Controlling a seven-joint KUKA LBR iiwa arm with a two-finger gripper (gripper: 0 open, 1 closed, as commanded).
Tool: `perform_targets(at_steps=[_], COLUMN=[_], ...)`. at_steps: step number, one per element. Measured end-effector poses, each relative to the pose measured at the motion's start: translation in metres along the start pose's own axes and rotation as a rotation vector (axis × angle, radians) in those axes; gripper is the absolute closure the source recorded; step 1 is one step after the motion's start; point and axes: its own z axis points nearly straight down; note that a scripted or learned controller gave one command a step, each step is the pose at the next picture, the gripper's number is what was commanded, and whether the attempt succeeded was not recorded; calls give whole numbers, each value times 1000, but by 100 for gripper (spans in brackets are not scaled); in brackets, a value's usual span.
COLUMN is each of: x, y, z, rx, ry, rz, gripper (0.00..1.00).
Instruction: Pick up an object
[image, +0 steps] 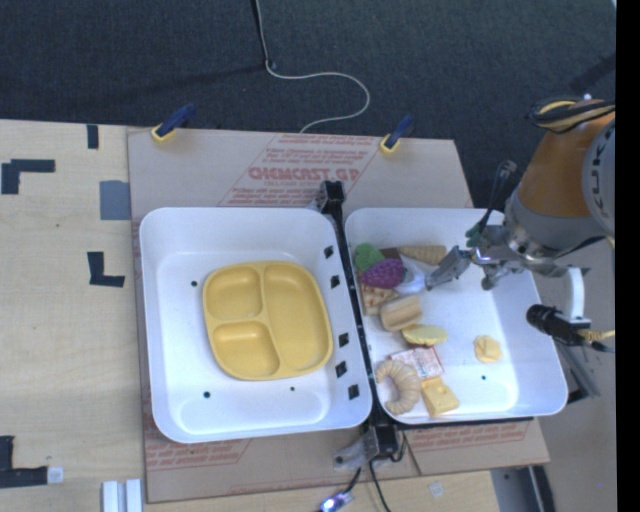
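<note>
The right bin (520, 395) holds several toy foods: purple grapes (383, 271), a green piece (366, 255), a tan wedge (424, 254), a waffle (374, 297), a bread roll (401, 313), a yellow slice (425, 335), a small yellow lump (487, 348), a croissant (398, 385) and a cheese wedge (440, 398). My gripper (470, 272) hangs over the upper right part of this bin. It is open, its fingers spread with nothing between them. One fingertip (445, 270) points toward the tan wedge and the roll.
The left bin (165, 260) carries a yellow divided plate (268, 320). A pink-and-white packet (417, 362) lies between the croissant and the yellow slice. A black divider (345, 290) separates the bins. Bare white floor lies around the small yellow lump.
</note>
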Motion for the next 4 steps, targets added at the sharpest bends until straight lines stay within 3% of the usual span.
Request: perform_targets(at_steps=[2,3,4], x=[8,10,11], y=[-8,-6,-9], z=[92,77,15], rx=[-5,-11,-9], ry=[-1,2,-1], rz=[1,0,1], gripper=[0,100,100])
